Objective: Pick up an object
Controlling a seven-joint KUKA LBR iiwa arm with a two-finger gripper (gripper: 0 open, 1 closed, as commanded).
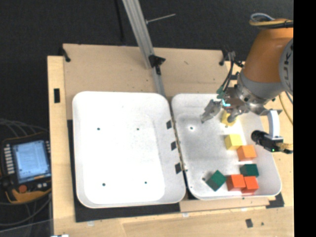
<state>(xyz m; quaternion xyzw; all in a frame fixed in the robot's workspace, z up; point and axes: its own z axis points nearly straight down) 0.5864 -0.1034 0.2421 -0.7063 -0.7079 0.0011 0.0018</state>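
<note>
A small yellow block (226,117) sits just under the gripper (220,111), in the upper part of the right bin (197,147); it is partly hidden by the fingers, so which way its long axis runs cannot be told. The jaws look spread, one finger reaching out to the left and the other over the yellow block, and nothing is clearly pinched between them. Below, along the bin's right side, lie a yellow cube (233,140) and, touching its lower right corner, an orange cube (246,152). Further down are a dark green cube (250,170), a tilted green block (215,180) turned diamond-wise to the bin walls, and two orange blocks (242,182) side by side near the bottom rim. The left bin (121,147) is white with a few dark dots on its floor, and touches the right bin along a seam with small black clips. Both bins rest on a pale wooden counter (108,68), over a dark mat. The grey arm with its orange band (266,48) comes in from the right. A metal rail (140,28) slants across the counter's back edge, and a handheld screen unit (28,163) lies on the dark floor at left.
</note>
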